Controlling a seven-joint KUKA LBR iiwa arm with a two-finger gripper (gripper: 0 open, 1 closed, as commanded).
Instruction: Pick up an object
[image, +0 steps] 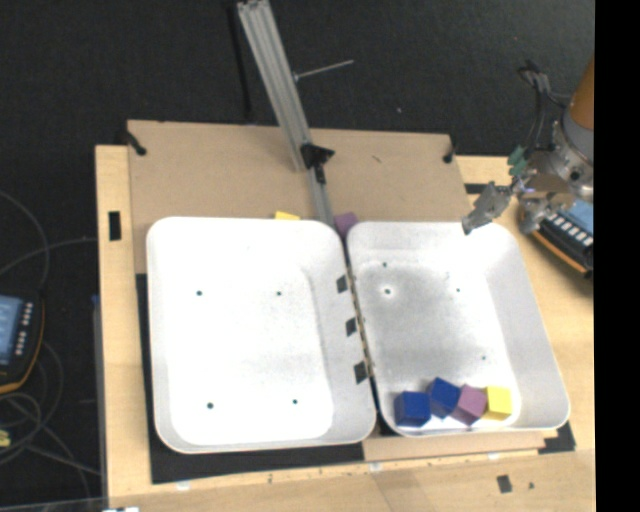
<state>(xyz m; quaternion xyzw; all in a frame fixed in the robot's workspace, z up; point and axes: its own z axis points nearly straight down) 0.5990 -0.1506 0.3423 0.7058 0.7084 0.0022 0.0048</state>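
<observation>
Currently the gripper (487, 207) hovers above the right bin's (530, 300) far corner — finger state cannot be told; approach step: travel to the 4 blocks (452, 401) — descend

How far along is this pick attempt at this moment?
Nothing looks done yet: the four blocks, blue, dark blue, purple and yellow, all lie in the right bin's near corner. The gripper hangs over the bin's far right corner, away from them. Approach, grasp and lift remain.
</observation>
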